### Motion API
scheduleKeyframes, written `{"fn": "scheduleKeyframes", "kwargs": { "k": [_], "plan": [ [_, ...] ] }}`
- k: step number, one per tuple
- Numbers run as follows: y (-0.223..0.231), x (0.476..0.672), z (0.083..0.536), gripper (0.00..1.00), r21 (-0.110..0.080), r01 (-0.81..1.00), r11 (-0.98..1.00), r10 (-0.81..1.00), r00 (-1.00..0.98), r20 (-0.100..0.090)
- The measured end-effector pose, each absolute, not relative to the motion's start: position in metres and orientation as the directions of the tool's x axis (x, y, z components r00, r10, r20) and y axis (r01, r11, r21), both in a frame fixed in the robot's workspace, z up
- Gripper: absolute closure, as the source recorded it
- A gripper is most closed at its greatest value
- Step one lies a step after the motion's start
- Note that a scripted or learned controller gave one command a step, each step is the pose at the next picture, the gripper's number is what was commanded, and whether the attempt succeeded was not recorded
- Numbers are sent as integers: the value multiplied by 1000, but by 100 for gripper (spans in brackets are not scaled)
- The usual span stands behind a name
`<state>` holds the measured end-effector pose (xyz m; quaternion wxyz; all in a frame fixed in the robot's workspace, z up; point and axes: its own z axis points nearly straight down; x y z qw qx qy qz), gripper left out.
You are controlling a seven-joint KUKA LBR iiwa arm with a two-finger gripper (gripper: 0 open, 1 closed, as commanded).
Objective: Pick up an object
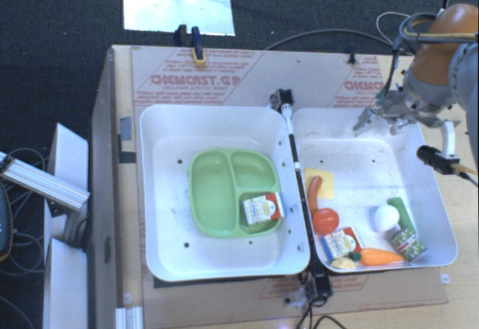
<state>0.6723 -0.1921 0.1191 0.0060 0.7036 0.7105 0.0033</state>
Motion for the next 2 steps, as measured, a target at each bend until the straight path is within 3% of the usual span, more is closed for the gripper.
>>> {"fn": "scheduleKeyframes", "kwargs": {
  "k": [1,2],
  "plan": [
    [-192,673,131,100,17,1000,11,1000,-11,-5],
    [-192,673,130,0,17,1000,11,1000,-11,-5]
  ]
}}
